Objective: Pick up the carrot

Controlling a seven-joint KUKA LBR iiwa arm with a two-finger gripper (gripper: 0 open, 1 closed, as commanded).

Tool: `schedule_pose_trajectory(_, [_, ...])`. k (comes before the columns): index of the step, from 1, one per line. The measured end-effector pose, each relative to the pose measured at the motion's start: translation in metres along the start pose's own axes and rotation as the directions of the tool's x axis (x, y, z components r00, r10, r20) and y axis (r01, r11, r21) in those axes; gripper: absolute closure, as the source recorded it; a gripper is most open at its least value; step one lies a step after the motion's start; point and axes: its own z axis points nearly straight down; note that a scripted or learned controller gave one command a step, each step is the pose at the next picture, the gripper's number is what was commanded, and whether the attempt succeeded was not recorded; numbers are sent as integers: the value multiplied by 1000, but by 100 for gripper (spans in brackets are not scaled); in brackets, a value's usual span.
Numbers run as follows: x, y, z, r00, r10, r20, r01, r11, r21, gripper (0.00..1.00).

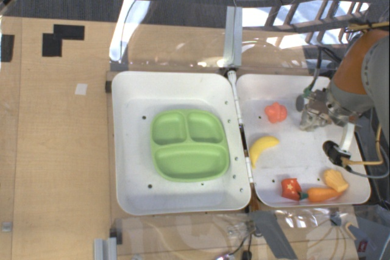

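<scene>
The carrot [322, 194] is orange and lies flat at the front edge of the right bin [292, 161]. It sits between a red pepper [290, 189] on its left and a yellow-orange food piece [336, 180] on its right, close to both. My gripper [312, 117] hangs over the back right part of that bin, well behind the carrot and apart from it. Nothing shows held in it.
A coral-red fruit [276, 112] lies just left of the gripper, and a banana [262, 148] lies near the divider. A black cable loop [334, 152] hangs between gripper and carrot. The left bin [131, 131] holds a green divided plate [189, 144].
</scene>
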Motion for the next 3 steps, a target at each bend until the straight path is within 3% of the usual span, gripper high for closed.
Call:
schedule_pose_trajectory(1, [-36,-60,-2,984,-178,1,178,984,-4,100])
schedule_pose_trajectory(2, [-51,-84,-3,894,-447,5,447,894,-9,100])
schedule_pose_trajectory(3, [-52,-87,-3,596,-803,9,803,596,-5,100])
